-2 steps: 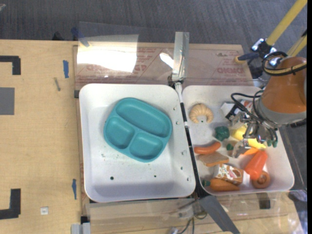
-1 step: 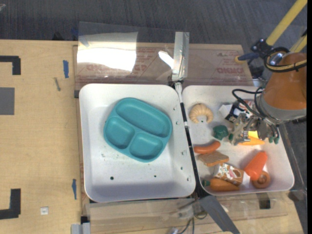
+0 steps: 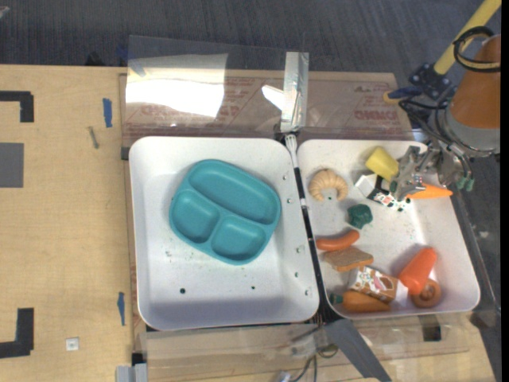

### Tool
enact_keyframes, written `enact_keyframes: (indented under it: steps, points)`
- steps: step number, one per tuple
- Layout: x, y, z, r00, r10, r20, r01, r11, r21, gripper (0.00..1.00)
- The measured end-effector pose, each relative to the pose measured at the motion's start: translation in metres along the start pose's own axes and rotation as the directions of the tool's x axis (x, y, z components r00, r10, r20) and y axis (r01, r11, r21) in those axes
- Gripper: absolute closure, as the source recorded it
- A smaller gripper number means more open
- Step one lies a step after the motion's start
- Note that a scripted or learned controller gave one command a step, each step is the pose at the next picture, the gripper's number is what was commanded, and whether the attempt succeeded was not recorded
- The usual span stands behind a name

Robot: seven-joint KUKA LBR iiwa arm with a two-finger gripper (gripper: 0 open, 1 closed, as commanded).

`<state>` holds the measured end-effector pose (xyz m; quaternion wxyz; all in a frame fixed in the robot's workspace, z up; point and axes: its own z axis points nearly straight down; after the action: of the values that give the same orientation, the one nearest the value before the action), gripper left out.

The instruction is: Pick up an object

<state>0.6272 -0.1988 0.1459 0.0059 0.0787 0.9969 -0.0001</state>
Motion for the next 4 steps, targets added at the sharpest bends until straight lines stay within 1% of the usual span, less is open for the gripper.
enact_keyframes:
  steps: [1, 2, 3, 4]
  points:
    - [0.007, 0.002, 0.007, 0.999, -0.002, -0.035, 0.002, 1.0, -0.006, 0.0]
    - [-0.001, 0.0, 0.014, 0.999, 0.038, -0.002, -0.038, 0.999, -0.001, 0.0]
    - [0.043, 0.055, 0.056, 0.992, 0.124, 0.001, -0.124, 0.992, 0.0, 0.0]
    - [0.073, 0.03, 0.055, 0.99, 0.143, 0.001, -0.143, 0.99, 0.0, 0.0]
